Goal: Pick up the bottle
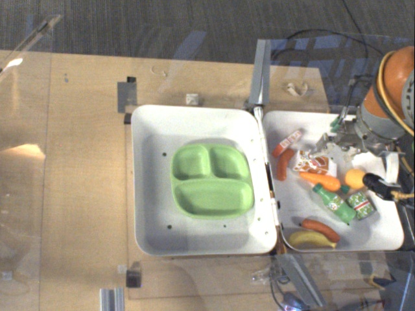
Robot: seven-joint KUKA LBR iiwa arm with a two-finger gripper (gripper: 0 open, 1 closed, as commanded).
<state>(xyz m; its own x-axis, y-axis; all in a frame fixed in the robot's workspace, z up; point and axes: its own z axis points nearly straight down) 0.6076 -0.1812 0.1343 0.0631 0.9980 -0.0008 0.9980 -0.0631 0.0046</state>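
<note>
The bottle (pixel 334 203) is small and green with a red-and-white label. It lies on its side in the right bin (pixel 389 238), below an orange carrot (pixel 321 181) and beside a green can (pixel 361 205). My gripper (pixel 335 139) hangs over the upper part of the right bin, above a white and red packet (pixel 312 164). It is well above and apart from the bottle, with nothing visibly in it.
The right bin also holds two red sausages (pixel 283 155), an orange fruit (pixel 355 177), a banana (pixel 310 240) and a hot dog (pixel 320 228). A green divided plate (pixel 211 180) lies in the left bin (pixel 149 173). A metal divider (pixel 260 76) stands between the bins.
</note>
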